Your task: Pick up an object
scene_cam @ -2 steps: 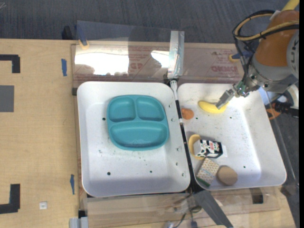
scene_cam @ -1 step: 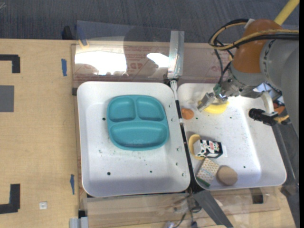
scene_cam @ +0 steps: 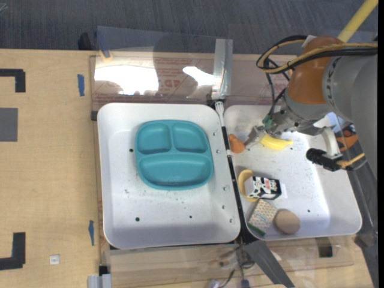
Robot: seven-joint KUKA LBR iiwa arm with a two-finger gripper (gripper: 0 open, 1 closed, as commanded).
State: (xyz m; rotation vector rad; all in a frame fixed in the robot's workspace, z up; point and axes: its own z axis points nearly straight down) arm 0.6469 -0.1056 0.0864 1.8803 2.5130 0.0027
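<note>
Reaching into the right bin (scene_cam: 336,215) from three o'clock, the gripper (scene_cam: 264,129) sits low at the bin's eleven o'clock corner; whether its fingers are apart or together I cannot tell. Candidate objects: yellow banana (scene_cam: 276,143) just beside the tip at five o'clock, small orange piece (scene_cam: 236,143) at its eight o'clock against the bin wall. Likely risk: crowding near the wall, so the fingers may nudge either item aside or close on nothing. Black-and-white packet (scene_cam: 264,187) lies further toward six o'clock; its printing is unreadable. Teal tray (scene_cam: 174,154) occupies the left bin (scene_cam: 120,221).
</note>
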